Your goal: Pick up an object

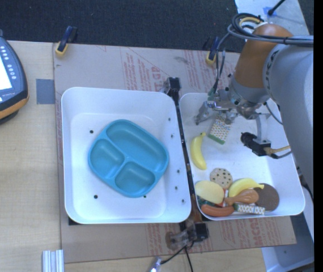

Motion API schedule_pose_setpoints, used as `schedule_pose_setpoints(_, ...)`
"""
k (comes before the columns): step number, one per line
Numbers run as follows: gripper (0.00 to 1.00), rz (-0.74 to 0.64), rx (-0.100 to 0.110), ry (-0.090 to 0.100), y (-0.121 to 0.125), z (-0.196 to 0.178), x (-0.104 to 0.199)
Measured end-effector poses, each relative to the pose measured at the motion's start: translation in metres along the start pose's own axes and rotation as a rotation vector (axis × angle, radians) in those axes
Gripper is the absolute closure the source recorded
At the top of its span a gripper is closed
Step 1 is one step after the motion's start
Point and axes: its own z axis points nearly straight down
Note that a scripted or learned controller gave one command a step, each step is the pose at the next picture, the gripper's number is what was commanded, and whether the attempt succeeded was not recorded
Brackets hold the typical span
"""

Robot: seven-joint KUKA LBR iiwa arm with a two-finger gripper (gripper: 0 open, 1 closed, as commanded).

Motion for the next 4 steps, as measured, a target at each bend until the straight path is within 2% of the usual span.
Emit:
schedule_pose_setpoints(1,0.0,0.001,-0.004,0.0,0.0,0.0,-0.011)
schedule_pose_setpoints(3,0.0,0.0,-0.004,-0.002,-0.039,0.0,-0.038)
schedule_pose_setpoints(4,0.0,-0.001,-0.003,-0.004,-0.073,0.0,-0.065)
